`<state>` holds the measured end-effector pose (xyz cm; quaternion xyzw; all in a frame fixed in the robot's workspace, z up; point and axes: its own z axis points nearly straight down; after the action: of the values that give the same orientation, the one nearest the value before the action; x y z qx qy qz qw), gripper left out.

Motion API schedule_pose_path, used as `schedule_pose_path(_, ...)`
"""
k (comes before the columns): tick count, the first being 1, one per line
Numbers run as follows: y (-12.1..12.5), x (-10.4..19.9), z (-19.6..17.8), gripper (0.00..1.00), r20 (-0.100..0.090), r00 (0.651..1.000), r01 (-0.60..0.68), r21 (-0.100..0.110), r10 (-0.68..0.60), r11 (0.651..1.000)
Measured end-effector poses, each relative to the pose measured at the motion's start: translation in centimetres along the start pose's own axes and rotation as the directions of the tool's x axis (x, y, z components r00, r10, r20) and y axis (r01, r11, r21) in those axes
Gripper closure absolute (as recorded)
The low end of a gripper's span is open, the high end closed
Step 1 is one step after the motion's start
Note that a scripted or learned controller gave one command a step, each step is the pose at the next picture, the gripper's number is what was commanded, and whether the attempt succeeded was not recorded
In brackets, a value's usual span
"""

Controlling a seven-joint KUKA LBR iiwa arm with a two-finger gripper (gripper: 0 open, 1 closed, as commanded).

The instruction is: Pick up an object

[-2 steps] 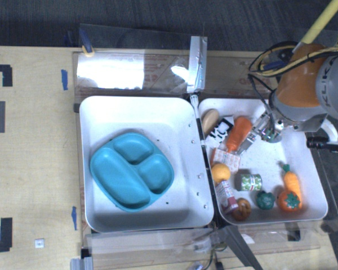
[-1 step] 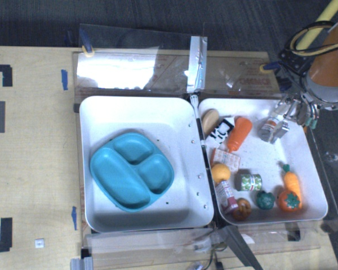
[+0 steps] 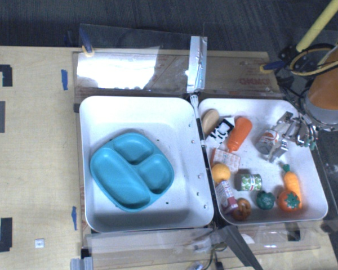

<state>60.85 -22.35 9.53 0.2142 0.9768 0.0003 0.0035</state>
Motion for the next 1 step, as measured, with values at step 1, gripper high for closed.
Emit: schedule_pose_path(1,-3.58,7.56,0.91,0.0,-0.003,0.99,0.141,0.001,-0.141,0.99)
